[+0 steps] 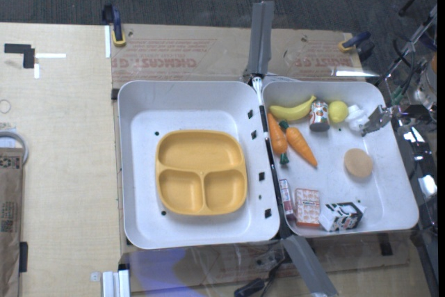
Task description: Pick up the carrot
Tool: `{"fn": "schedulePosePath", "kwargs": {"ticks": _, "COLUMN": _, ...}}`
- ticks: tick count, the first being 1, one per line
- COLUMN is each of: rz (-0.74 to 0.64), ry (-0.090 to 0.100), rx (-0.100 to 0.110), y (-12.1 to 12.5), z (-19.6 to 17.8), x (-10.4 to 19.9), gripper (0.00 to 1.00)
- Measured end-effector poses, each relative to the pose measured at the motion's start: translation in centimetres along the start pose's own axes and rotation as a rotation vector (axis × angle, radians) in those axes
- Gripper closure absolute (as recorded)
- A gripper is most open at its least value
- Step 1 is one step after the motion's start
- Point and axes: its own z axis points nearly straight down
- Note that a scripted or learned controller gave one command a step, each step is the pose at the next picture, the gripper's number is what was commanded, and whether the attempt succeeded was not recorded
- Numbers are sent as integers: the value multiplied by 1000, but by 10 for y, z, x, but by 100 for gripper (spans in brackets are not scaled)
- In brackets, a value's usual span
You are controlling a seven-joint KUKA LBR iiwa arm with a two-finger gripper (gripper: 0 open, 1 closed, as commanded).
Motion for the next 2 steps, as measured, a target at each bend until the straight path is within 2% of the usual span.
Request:
{"fn": "schedulePosePath", "kwargs": {"ticks": 1, "rz": -134, "ry": 1, "rx": 1, "y": -30, "z": 81, "x": 78, "gripper": 0}}
{"fn": "schedulePosePath", "kwargs": {"ticks": 2, "rz": -348, "ry": 0, "rx": -1, "y": -14, "z": 115, "x": 102, "gripper": 0}}
